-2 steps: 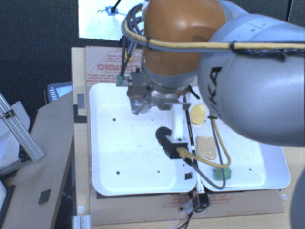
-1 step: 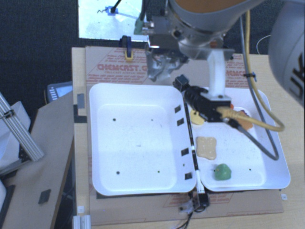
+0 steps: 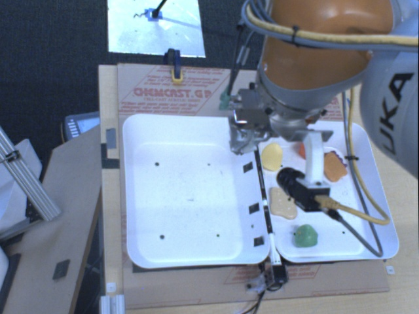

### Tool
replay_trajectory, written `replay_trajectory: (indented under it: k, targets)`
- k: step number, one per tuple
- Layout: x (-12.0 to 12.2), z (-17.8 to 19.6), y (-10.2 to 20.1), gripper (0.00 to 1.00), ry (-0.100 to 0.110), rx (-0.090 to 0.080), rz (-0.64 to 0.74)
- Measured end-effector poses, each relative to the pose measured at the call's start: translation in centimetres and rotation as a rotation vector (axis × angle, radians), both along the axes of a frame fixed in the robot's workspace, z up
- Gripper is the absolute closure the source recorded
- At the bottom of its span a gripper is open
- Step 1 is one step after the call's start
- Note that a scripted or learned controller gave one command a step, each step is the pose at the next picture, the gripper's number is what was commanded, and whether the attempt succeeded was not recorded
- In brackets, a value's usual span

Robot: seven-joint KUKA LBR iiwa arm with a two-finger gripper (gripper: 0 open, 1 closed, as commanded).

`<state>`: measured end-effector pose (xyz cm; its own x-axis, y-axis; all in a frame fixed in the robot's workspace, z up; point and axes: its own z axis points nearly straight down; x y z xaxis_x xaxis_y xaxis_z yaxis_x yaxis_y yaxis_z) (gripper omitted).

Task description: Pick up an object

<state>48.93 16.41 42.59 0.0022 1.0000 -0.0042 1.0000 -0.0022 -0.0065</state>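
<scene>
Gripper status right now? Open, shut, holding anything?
Gripper: cannot tell open or shut; it sits low at the divide between the two shallow white bins, with nothing visibly held.

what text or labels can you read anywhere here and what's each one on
"CHEMCAST G B": red print on the board behind the bins; the last characters are unclear.
"UKA": dark letters on the arm at the right, cut off by its curve.
Red print on the board's front edge, below the bins, is too blurred to read.
</scene>
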Motion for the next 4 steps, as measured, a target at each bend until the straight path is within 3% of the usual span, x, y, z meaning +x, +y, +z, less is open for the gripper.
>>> replay_trajectory:
  k: [1, 2, 3, 4]
  targets:
    - [-0.3, 11.5, 7.3, 1.0, -0.018, 0.013, 0.013]
    - [7.6, 10.8, -0.7, 1.0, -0.009, 0.001, -0.005]
    - [2.2, 8.8, 2.7, 1.0, -0.006, 0.006, 0.01]
    - [-0.5, -1.0, 7.3, 1.0, 0.003, 0.002, 0.011]
